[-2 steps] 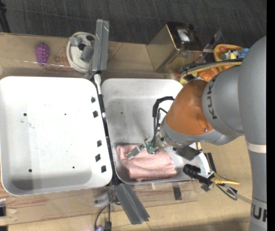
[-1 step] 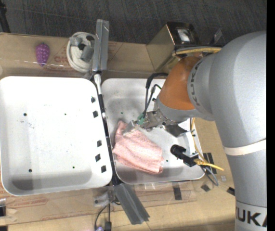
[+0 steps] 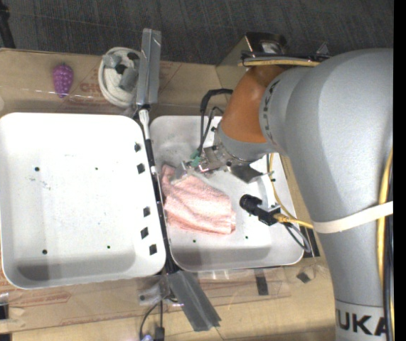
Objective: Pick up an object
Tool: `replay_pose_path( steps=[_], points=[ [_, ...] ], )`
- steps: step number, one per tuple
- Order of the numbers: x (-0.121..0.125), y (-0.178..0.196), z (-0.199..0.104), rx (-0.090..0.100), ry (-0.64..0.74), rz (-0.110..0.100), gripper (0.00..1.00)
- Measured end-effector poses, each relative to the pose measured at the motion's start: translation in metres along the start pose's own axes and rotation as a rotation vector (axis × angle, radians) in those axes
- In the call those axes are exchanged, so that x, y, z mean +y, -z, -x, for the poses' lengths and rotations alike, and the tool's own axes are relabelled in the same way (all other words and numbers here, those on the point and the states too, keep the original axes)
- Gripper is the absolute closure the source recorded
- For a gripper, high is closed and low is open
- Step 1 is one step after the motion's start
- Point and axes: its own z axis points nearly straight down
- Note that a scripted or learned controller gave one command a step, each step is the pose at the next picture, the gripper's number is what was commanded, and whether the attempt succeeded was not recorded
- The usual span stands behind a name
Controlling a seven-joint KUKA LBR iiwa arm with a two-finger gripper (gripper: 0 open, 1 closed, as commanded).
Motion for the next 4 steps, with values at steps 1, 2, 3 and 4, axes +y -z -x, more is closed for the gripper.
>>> replay_pose_path(
  steps=[1,2,3,4],
  points=[
    [-0.046,-0.001,0.004,0.000,0.072,-0.002,0.00],
    [-0.059,-0.001,0.012,0.002,-0.014,-0.004,0.00],
    [-0.059,0.008,0.011,0.003,-0.010,-0.006,1.00],
    [-0.050,0.137,-0.011,-0.001,0.020,0.001,1.00]
  ],
)
